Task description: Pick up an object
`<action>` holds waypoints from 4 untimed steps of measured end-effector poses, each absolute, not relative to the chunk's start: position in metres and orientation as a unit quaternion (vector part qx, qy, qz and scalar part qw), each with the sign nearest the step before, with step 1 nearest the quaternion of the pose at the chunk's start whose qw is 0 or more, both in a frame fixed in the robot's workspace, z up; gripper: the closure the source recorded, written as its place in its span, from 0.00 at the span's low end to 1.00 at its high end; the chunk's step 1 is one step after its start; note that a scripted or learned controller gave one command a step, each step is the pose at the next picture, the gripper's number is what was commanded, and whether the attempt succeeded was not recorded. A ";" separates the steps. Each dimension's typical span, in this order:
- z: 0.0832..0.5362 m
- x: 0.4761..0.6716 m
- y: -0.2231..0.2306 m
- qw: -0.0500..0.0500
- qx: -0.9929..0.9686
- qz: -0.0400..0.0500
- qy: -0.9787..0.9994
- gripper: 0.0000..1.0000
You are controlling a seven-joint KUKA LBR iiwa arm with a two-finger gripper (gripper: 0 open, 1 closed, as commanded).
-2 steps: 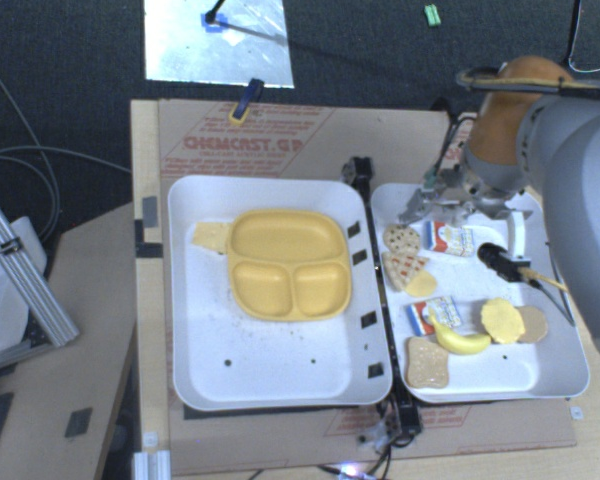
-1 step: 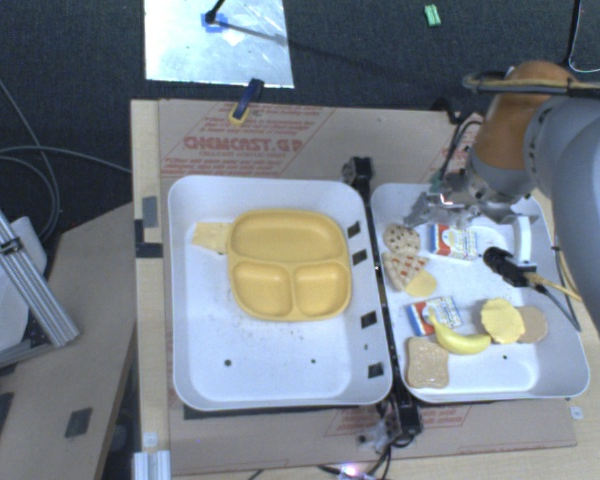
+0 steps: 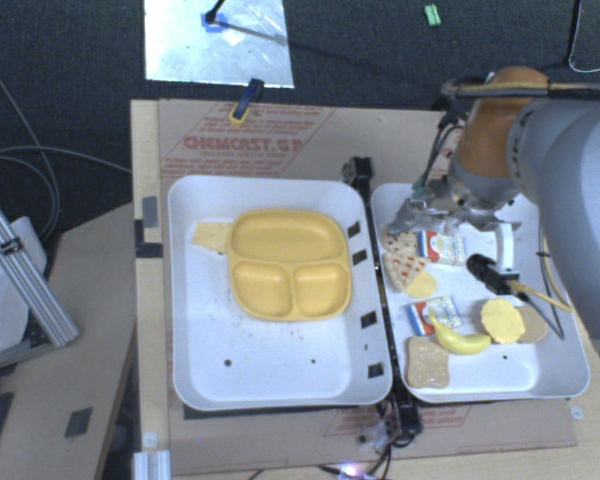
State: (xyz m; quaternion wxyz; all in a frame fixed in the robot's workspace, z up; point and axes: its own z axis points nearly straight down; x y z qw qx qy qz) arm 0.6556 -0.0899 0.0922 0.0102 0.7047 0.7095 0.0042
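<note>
My gripper (image 3: pixel 412 218) hangs low over the far left part of the right bin (image 3: pixel 560 373), just above a lattice-topped waffle piece (image 3: pixel 403 259). Beside the waffle lie a red, white and blue carton (image 3: pixel 443 247) and a small pale yellow piece (image 3: pixel 421 286). Nearer the front are a second small carton (image 3: pixel 430 315), a banana (image 3: pixel 462 342), a slice of toast (image 3: pixel 427 362) and a round yellow disc (image 3: pixel 502 320). Nothing shows as lifted by the gripper.
The left bin (image 3: pixel 280 378) holds a yellow divided plate (image 3: pixel 287 263) with a pale cheese slice (image 3: pixel 209 235) at its left. The bulky grey arm (image 3: pixel 570 178) covers the right bin's far right corner. A black divider (image 3: pixel 375 268) runs between the bins.
</note>
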 end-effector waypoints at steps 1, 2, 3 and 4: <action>0.093 0.644 -0.098 0.010 0.706 0.007 0.709 0.00; 0.102 0.635 -0.101 0.002 0.707 0.001 0.708 0.00; 0.097 0.634 -0.104 0.002 0.707 0.001 0.708 0.00; 0.086 0.672 -0.086 0.003 0.705 0.002 0.709 0.00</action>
